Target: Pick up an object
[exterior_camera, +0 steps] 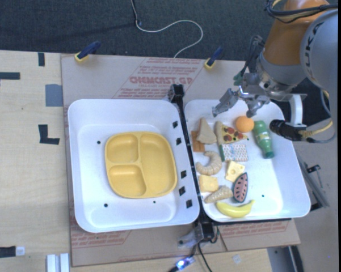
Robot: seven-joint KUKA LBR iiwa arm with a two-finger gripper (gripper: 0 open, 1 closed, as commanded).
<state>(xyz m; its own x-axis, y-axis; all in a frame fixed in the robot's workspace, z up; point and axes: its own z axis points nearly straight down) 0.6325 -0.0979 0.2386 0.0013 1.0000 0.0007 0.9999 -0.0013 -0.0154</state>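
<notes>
Grey two-finger gripper (239, 103) poised over the far part of the right shallow white bin (283, 177), jaws spread wide with nothing between them. Just right of and below it, a small round orange toy fruit (244, 123), beside a green plastic bottle (264, 139) lying on its side. Nearer in the same bin: pizza slice (230, 132), watermelon wedge (240, 187), yellow banana (235, 208) at the near edge. In the left white bin (85, 152), a yellow divided plastic tray (140, 164).

Gripper (238, 103) open over right bin (283, 174) (toy food), holding nothing.
</notes>
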